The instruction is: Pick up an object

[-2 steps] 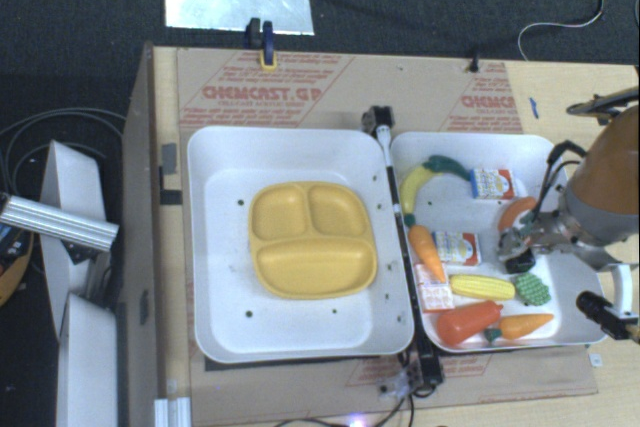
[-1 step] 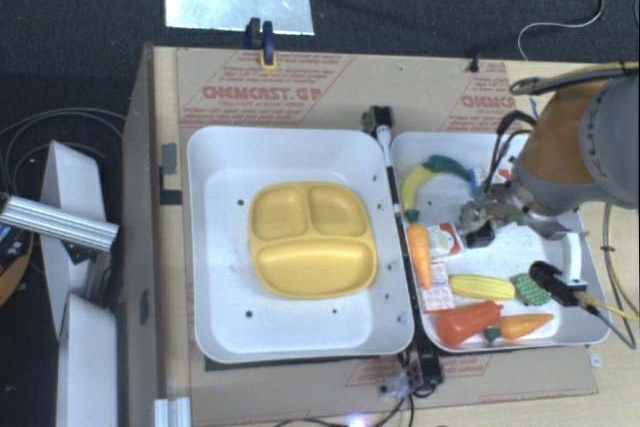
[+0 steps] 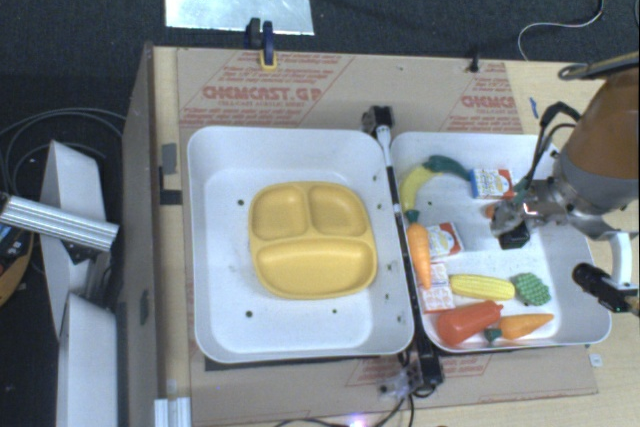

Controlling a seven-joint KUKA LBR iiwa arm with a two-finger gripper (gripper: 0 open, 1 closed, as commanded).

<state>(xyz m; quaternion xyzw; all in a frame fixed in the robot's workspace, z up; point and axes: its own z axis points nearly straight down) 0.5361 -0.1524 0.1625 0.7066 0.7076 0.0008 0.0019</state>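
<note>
camera view: tool (image 3: 512, 227) grip state unclear, hovering just above-right of corn (image 3: 482, 288).

arm (image 3: 610, 145) cut off right, hand (image 3: 512, 227) unclear

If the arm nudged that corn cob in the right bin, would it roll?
Probably. The corn looks rounded and lies on its side, so a sideways push may roll it. It seems stiff toy plastic, likely light. The broccoli beside it might stop it.
</note>
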